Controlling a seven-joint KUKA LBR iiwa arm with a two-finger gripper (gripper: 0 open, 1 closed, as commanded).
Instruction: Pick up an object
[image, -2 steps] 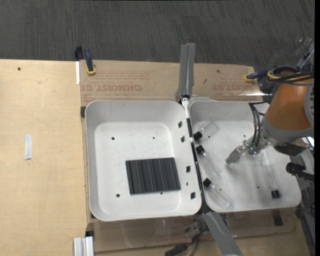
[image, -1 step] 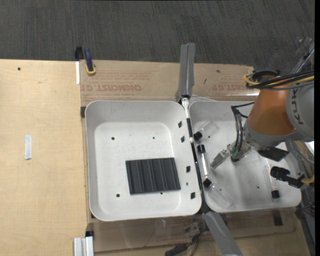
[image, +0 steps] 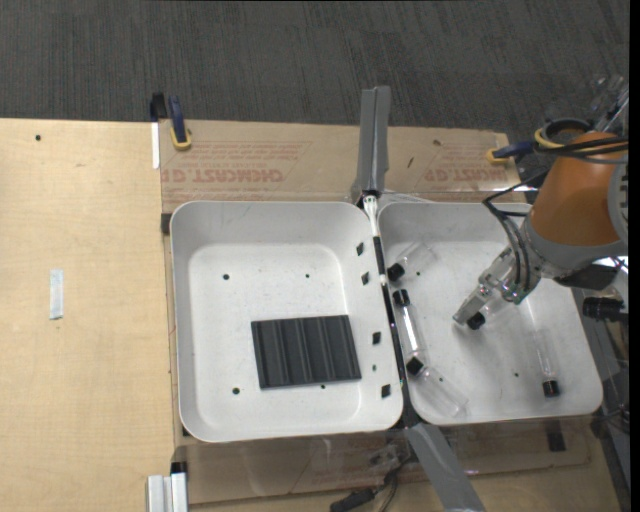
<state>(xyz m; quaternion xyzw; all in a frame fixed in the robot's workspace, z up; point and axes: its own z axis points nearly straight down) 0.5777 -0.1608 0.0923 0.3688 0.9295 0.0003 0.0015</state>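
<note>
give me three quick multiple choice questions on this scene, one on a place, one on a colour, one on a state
1. The dark ridged panel is
A. in the view's left bin
B. on the bare bench beside the bins
C. on the grey floor

2. The band above the wrist is
A. blue
B. orange
C. green

3. The panel
A. leans on a bin wall
B. stands on edge
C. lies flat on the bin floor

Answers:
1 A: it sits mid-floor inside that bin's white rim.
2 B: the band is plainly orange.
3 C: its whole ridged top face shows, and nothing touches it; the gripper hovers over the right bin.
</note>
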